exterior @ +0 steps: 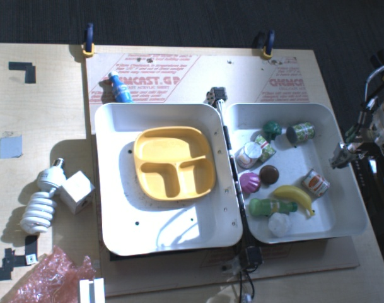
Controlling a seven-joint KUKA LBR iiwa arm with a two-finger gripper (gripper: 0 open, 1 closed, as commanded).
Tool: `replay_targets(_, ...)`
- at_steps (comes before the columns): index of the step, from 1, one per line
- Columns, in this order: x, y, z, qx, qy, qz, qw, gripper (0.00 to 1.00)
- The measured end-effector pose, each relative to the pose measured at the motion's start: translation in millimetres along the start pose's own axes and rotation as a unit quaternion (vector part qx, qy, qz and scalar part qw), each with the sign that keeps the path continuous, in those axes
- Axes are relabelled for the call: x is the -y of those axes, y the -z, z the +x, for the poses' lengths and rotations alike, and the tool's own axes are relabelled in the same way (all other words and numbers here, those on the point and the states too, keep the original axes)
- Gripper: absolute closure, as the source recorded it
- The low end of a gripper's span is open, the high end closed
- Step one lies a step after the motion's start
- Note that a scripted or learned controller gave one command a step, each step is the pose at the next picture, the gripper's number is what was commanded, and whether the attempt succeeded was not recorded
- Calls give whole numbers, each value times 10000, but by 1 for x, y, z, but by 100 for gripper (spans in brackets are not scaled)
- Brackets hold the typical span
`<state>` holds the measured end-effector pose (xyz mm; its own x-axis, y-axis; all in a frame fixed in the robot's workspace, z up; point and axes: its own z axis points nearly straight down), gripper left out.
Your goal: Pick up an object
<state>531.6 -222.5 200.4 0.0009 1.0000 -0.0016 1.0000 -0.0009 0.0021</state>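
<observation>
Objects for picking lie in the right bin (343, 169): a banana (294, 197) near its front, a green bottle (272, 206) just beside it, a small can (315, 183) close to the right wall. My gripper (347, 150) hangs over that bin's right rim; whether my fingers are apart I cannot tell. The left bin (110, 169) holds a yellow tray (174, 163).

Red print "CHEMCAST GP" on board (179, 74) behind bins; smaller lines unreadable.
</observation>
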Motion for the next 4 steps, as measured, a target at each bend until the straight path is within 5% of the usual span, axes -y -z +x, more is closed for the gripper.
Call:
replay_targets(1,30,9,0,-3,-1,6,10000,100)
replay_targets(2,30,9,0,-3,0,5,10000,0)
replay_targets(3,-53,-11,1,-4,17,9,10000,0)
replay_targets(4,-128,-69,1,2,19,2,10000,0)
